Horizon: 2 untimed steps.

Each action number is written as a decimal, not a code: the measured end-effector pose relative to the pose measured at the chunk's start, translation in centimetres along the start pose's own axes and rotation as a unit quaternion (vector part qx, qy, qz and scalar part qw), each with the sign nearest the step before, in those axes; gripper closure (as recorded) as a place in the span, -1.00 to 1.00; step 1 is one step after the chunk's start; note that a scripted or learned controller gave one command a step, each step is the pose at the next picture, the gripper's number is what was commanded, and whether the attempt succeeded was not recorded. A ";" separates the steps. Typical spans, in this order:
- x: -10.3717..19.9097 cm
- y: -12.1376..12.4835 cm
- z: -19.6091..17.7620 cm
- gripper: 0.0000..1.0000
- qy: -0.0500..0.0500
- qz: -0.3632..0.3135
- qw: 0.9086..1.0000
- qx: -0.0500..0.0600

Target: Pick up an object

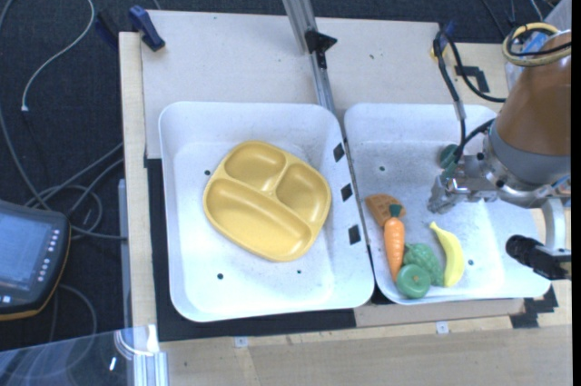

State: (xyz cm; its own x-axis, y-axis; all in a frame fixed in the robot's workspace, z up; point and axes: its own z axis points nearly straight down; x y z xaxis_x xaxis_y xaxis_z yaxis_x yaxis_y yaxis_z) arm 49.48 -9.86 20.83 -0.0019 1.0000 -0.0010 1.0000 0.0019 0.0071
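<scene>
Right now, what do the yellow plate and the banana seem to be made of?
Plate: probably moulded plastic, matte to slightly glossy; uniform yellow colour and smooth rounded compartment ridges. Banana: probably toy plastic; even bright yellow, smooth surface, no bruises or markings. The look alone cannot confirm either.

The left bin [182,193] is largely taken up by a yellow divided plate [267,198] lying at a slant in its middle; open white floor runs along its near edge and its left wall. In the right bin [399,125] the far half is bare floor, open to a descent from above. Its near part is crowded: an orange wedge [381,208], a carrot [394,246], a green round toy [417,270] and a banana [449,253] sit close together (the green toy touches the banana). The arm [536,116] overhangs the right side, with the gripper [447,192] just beyond the banana.
</scene>
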 end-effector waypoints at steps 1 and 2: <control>5.5 2.5 0.4 1.00 0.002 -0.003 1.000 0.003; 10.8 4.5 0.8 1.00 0.002 -0.003 1.000 0.003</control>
State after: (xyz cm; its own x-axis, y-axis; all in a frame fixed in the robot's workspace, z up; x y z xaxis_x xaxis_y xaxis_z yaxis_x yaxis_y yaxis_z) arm 53.97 0.98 20.06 -0.0077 1.0000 0.0025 1.0000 0.0077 0.0014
